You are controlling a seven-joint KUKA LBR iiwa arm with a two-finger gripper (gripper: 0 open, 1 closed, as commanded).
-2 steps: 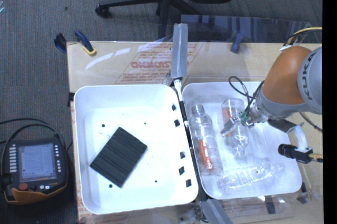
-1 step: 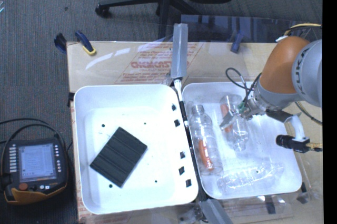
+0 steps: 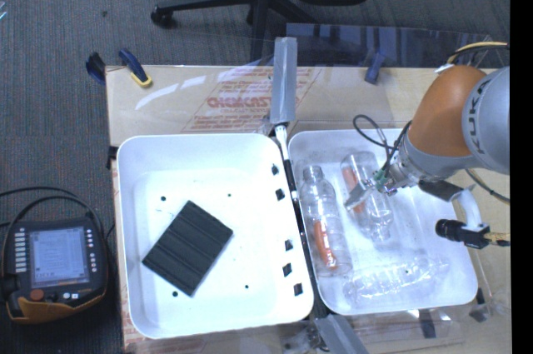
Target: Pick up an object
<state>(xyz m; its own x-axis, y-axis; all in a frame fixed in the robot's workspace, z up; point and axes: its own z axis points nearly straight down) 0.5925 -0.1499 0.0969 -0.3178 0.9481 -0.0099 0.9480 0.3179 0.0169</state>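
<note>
Seemingly light, slick and easily crushed, the clear bottle [image 3: 372, 202] is best gripped mid-body; whether the claw [image 3: 371, 190] is apart cannot be told.

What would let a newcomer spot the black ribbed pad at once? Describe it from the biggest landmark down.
Start at the two white bins side by side and take the left bin, the one away from the grey and orange arm. The black ribbed pad lies flat on its floor, turned at an angle. It is dark, flat and square-cornered, whereas the right bin holds clear plastic bottles.
</note>
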